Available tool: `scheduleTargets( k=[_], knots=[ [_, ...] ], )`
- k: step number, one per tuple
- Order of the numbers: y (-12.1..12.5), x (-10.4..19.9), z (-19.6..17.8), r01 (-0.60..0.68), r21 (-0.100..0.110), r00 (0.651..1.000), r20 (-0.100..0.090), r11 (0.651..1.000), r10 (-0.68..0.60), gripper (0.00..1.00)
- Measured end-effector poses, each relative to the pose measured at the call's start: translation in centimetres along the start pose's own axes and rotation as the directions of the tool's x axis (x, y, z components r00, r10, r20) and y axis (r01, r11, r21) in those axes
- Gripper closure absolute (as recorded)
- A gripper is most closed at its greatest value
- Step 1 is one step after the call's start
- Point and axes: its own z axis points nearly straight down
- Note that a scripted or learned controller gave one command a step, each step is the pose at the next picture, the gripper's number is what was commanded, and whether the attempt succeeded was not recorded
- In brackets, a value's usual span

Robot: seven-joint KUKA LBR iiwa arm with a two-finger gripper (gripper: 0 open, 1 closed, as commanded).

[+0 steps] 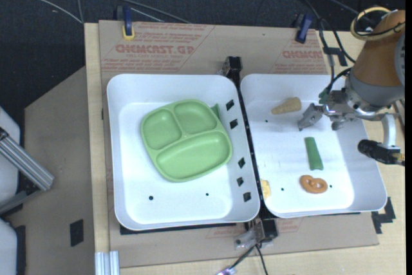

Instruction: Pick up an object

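Note:
In the right bin [360, 199] lie three small items: a tan wedge-shaped piece [286, 106] near the back, a green stick [313, 153] in the middle, and an orange pretzel-like piece [314, 184] near the front. My gripper [324, 120] hangs over the back of this bin, just right of the tan piece and above the green stick's far end. Its two fingers are spread apart with nothing between them. The left bin [129, 196] holds a green divided plate [185, 139].
A small yellow bit [265, 189] lies at the right bin's front left edge. A row of black clips [236, 132] runs along the divider between the bins. Blue clamps [128, 20] hold the cardboard base at the back. Cables cross behind the bench.

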Motion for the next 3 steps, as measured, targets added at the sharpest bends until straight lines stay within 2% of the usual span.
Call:
scheduleTargets(
  k=[1, 2, 3],
  knots=[
    [0.0, 0.1, 4.7, 0.001, -0.001, 1.000, 0.000, 1.000, -0.001, 0.00],
    [0.1, 0.0, 3.3, 0.000, -0.007, 1.000, 0.001, 1.000, 0.000, 1.00],
    [-0.1, 0.3, -1.1, 0.001, -0.010, 1.000, 0.003, 1.000, -0.001, 1.00]
  ],
)
